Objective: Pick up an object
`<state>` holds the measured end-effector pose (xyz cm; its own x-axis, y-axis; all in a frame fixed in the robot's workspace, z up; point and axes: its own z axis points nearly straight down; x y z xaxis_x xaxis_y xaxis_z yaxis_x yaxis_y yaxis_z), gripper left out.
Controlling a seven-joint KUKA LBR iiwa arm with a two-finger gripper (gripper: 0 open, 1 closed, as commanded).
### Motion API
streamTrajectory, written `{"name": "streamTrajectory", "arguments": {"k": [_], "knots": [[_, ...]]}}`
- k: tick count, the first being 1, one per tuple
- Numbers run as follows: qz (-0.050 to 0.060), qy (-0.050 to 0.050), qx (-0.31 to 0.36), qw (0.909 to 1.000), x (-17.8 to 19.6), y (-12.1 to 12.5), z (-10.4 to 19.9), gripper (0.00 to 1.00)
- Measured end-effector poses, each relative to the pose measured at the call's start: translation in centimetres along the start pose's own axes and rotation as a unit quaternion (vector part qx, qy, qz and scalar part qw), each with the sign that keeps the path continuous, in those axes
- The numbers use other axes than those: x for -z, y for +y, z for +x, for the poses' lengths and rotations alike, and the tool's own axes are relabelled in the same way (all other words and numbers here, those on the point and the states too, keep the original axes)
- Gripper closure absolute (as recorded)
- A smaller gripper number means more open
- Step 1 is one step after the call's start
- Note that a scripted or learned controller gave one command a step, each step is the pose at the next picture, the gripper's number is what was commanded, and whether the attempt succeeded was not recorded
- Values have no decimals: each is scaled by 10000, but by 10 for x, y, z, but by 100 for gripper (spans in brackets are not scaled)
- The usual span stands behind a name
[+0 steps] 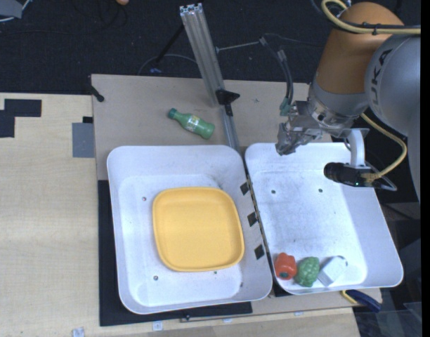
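- Camera view: gripper [287, 146] hangs over the far-left corner of the right bin [355, 220]; finger spacing and any load cannot be told.
- Right bin, near edge: red item [285, 265], green item [308, 271], white block [331, 269], touching in a row.
- Left bin [124, 188]: yellow plate [198, 228] at centre.
- Bench, behind left bin: green bottle [191, 123] lying flat.

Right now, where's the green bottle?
The green bottle lies on its side on the bench behind the left bin, outside both bins, left of the metal rail.
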<state>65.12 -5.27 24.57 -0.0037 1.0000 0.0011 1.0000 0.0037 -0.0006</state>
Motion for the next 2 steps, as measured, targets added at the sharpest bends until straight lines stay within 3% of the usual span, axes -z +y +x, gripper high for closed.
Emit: {"name": "streamTrajectory", "arguments": {"k": [2], "knots": [[-2, 1, 0, 10000, 1, 11, 116, 100]]}}
